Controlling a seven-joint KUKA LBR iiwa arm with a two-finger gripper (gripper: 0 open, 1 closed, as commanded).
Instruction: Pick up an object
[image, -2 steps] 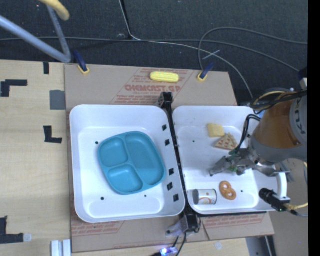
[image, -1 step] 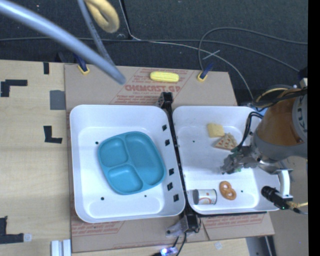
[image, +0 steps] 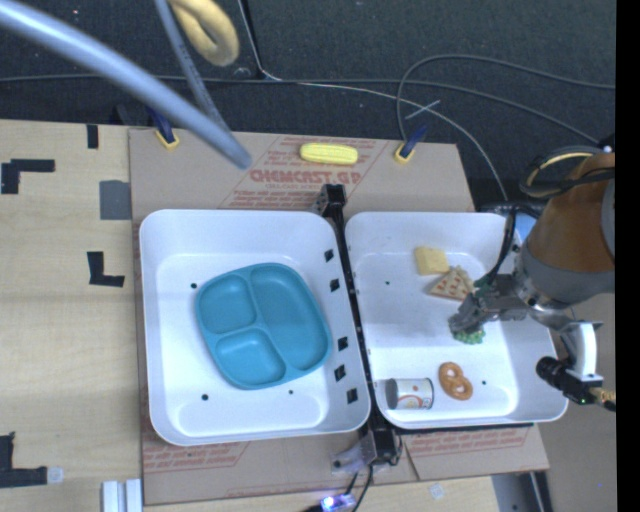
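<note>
A grey KUKA arm with an orange band reaches in from the right over the right bin (image: 500, 232), its gripper (image: 470, 325) lowered onto a small green object (image: 472, 337) near the bin's middle; whether the fingers are spread or closed cannot be told from this angle, and the green item is partly hidden beneath the tool. Just beside the gripper, toward the bin's far wall, lie a waffle-patterned wedge (image: 450, 285) and a pale yellow block (image: 431, 260), close together. Nearer the front wall sit a small brown pretzel (image: 455, 381) and, to its left, a can lying on its side (image: 410, 393). The left bin (image: 160, 250) holds a blue divided plate (image: 262, 324) with three compartments. Both bins rest side by side on a cardboard sheet (image: 290, 175), where a yellow corn cob (image: 328, 153) lies beyond the bins' far edge, well apart from the arm
</note>
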